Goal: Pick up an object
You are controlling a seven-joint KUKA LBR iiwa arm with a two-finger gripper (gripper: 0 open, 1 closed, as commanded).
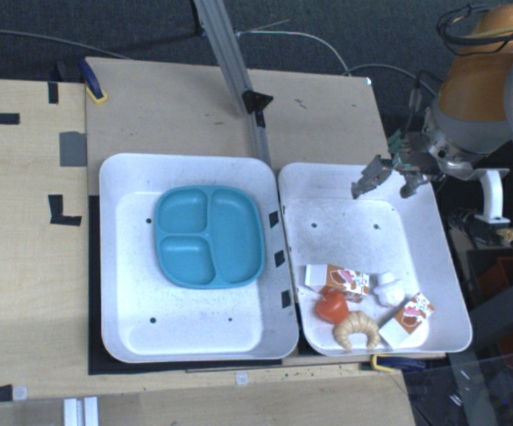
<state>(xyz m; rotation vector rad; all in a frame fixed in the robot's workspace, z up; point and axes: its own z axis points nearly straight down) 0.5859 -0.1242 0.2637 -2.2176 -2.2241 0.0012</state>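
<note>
Nearby, croissant beside tomato and cartons.

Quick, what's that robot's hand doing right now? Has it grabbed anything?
Hand: open, with nothing between its fingers, above the far end of the right bin.

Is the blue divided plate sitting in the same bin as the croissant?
No. The blue divided plate lies in the left bin, while the croissant lies in the right bin.
</note>
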